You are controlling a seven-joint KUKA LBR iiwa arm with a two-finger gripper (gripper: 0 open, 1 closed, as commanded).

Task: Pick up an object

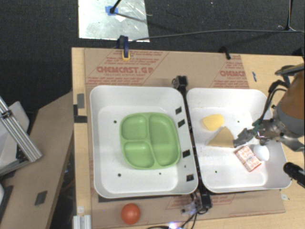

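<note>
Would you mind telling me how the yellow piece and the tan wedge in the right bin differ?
The yellow piece is rounded and bright yellow; the tan wedge is triangular and dull beige. The yellow piece lies farther from the gripper, while the tan wedge sits right beside it. Both rest on the floor of the right bin.

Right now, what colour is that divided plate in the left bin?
Light green, seen clearly in the camera view: the divided plate.
</note>
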